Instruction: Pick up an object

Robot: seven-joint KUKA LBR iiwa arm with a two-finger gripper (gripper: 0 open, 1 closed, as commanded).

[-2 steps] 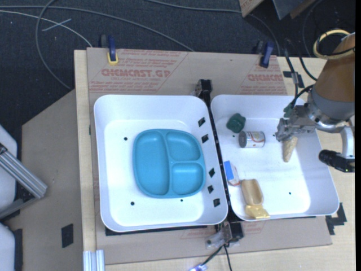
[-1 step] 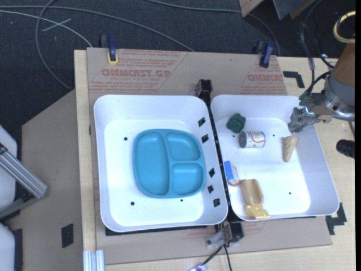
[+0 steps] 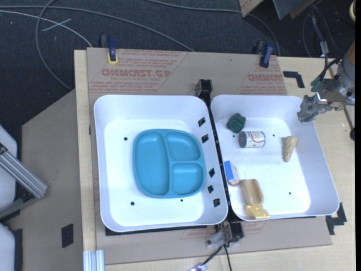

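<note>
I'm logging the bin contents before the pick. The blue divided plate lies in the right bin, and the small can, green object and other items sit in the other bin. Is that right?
Not quite. The camera view shows the blue divided plate in the left bin. The small can, the green object and the other items sit in the right bin.

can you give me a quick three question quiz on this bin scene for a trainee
1. True or false: the blue three-compartment plastic plate lies in the left white bin.
2. Which thing lies nearest the small silver can with a red label? A) the dark green crumpled lump B) the tan scoop-shaped piece C) the blue three-compartment plastic plate
3. Fill in: the gripper sits over the right white bin's ____ right corner.

Key: 1 true; 2 A; 3 far (upper in the picture).
</note>
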